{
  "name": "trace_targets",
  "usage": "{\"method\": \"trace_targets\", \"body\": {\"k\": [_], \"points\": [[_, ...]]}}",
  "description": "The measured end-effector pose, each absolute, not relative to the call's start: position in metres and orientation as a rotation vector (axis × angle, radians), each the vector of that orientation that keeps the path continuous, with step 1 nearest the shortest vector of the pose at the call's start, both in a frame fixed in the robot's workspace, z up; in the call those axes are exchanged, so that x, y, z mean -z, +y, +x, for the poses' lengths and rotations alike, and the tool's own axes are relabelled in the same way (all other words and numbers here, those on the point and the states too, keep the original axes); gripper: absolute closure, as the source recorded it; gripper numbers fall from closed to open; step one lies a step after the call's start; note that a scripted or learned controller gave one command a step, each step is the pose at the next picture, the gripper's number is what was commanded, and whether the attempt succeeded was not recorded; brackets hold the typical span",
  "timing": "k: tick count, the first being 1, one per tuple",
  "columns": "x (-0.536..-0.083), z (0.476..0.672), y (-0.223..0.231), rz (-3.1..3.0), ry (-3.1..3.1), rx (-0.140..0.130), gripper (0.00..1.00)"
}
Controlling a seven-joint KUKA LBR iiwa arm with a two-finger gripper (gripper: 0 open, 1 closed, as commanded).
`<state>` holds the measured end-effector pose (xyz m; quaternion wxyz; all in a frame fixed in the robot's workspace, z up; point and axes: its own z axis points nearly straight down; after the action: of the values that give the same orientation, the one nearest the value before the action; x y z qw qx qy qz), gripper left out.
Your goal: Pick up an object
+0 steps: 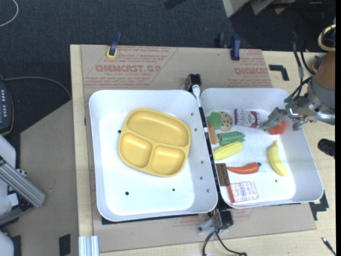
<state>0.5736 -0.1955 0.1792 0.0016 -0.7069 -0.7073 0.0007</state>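
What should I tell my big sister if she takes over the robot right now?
Gripper: over the right bin's far right side, fingers closed around a small red-orange item.
Other items in that bin: banana, corn, green pepper, red chili, cookie.
Left bin: holds a yellow divided plate.
Done: item gripped.
Left: lift it clear.

Bright, even overhead light falls across the bench, washing the two white bins [154, 207] almost to glare along their rims. Shadows are short and soft; the yellow divided plate [154, 142] casts only a faint one at its lower edge. The dark floor in the upper left of the frame stays dim. Focus is moderately soft overall, with small items at the right grainy.
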Motion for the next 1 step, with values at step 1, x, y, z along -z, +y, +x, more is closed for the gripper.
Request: {"method": "trace_targets", "body": {"k": [1], "points": [[-0.1163, 0.5716, -0.1897, -2.216, -2.217, -0.004, 0.0]]}}
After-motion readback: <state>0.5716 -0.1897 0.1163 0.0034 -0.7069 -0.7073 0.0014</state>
